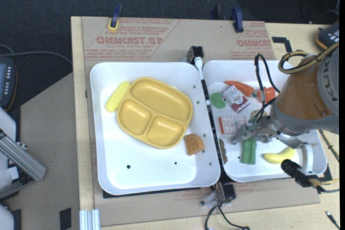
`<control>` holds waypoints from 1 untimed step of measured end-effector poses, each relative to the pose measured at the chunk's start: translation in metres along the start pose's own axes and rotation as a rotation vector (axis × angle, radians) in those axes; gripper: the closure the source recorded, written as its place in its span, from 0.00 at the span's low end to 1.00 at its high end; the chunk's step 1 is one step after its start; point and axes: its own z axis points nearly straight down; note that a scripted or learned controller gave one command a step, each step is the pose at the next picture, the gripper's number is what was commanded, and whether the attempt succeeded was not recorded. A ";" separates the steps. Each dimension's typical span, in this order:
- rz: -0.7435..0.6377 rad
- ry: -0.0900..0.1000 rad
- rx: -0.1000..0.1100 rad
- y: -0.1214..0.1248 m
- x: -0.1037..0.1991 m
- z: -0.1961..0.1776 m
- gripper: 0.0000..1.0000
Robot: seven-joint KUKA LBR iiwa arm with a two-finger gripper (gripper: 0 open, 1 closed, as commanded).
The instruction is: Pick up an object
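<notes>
Occupying the right bin (318, 167), the grey arm (310, 97) with its orange band reaches in from the right, its gripper (249, 134) low over the bin floor beside a green cylindrical block (248, 151); how far the jaws stand apart cannot be told, and nothing is seen held between them. Green block: lying just below the gripper, close to it or touching, near the bin's front. Yellow toy banana (278, 156): to the right of the green block, near the front wall. Small printed card or packet (229, 125): flat on the floor, just left of the gripper. Second printed packet (235, 97): further back, beside an orange toy carrot (241, 86) and a small green piece (216, 100). Left bin (102, 116): bears a yellow divided plate (155, 112) with three compartments, set at a slant. Yellow toy corn cob (117, 96): resting against the plate's left rim. Brown toy biscuit or bread piece (194, 144): just off the plate's lower right corner, near the wall between the bins. Both bins sit side by side on a board-covered bench (161, 35).
</notes>
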 end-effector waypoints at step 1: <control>0.001 -0.002 -0.005 0.001 -0.001 -0.012 1.00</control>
